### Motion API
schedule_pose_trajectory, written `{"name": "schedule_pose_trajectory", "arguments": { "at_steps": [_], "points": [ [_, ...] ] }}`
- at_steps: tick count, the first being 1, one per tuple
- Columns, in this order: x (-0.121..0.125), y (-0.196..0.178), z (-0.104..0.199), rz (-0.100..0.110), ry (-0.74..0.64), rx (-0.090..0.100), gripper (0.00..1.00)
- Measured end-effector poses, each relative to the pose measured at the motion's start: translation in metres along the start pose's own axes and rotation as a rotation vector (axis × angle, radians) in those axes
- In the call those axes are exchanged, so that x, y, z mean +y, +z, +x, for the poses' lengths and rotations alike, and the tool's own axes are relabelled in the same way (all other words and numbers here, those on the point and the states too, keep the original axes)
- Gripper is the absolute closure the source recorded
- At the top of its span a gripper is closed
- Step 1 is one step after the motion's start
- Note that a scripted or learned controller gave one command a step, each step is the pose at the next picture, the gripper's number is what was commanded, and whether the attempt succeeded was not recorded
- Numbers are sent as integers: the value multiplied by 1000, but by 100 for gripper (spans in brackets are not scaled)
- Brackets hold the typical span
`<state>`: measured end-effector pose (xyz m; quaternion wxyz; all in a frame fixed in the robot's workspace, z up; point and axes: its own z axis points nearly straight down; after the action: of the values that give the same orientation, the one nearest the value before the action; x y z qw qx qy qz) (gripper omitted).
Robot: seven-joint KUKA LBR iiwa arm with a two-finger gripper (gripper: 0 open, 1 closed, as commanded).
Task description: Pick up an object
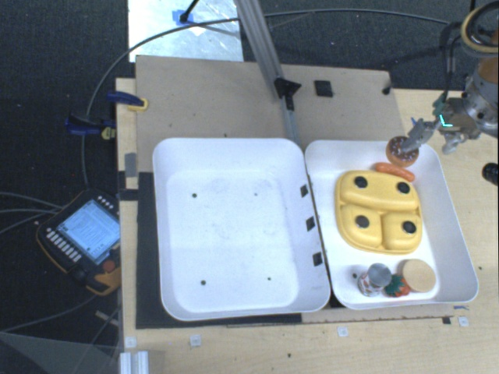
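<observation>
two white bins [226, 302], right one with one yellow tray [379, 211], one donut [402, 151], end effector [425, 128] grip cannot tell

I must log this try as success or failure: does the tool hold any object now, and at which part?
It cannot be told. The tool is at the far edge of the right bin, directly over a small round brown object, but its tip is too small to show a hold.

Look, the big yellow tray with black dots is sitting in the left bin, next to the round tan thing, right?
Not quite. The camera view shows the yellow tray in the right bin, not the left bin. The rest holds: it has black dots, and the round tan thing lies just beside it.
</observation>
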<state>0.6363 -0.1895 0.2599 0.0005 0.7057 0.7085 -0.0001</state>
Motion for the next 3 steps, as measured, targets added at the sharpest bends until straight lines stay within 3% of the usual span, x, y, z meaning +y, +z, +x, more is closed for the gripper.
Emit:
{"name": "schedule_pose_trajectory", "arguments": {
  "at_steps": [1,2,3],
  "points": [
    [0,-1,0,-2,0,0,0],
    [10,52,-4,1,1,0,0],
    [3,97,-1,2,2,1,0]
  ]
}}
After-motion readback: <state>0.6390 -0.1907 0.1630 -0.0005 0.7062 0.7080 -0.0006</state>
